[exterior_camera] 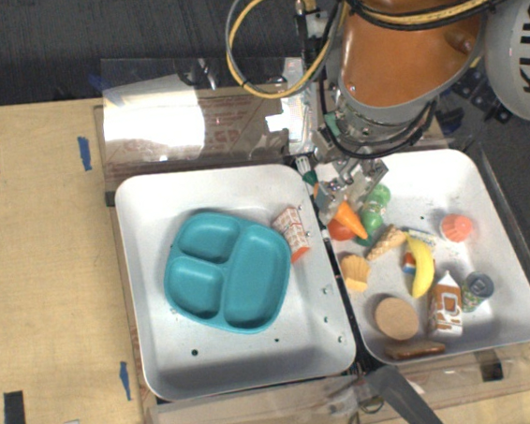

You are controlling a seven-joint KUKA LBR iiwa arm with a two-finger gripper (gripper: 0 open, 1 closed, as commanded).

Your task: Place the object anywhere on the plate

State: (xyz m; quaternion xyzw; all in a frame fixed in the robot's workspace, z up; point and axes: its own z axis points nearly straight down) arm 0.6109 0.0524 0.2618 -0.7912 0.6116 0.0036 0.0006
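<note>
A teal plate (pixel 226 270) with three compartments lies in the left bin (pixel 167 358). A small red-and-white carton (pixel 291 231) rests on the bin floor against the plate's upper right rim. My gripper (pixel 354 190) hangs under the orange-banded wrist over the upper left corner of the right bin (pixel 511 312). It is just above an orange carrot (pixel 349 221) and a green item (pixel 375 199). The wrist hides its tips, and nothing can be seen held in it.
The right bin also holds a banana (pixel 421 267), a pink round piece (pixel 457 228), a brown round cookie (pixel 396 317), a brown-and-white carton (pixel 446 308), a blue can (pixel 478 286) and a yellow chunk (pixel 353 270). Yellow cables (pixel 247 39) loop behind the bins.
</note>
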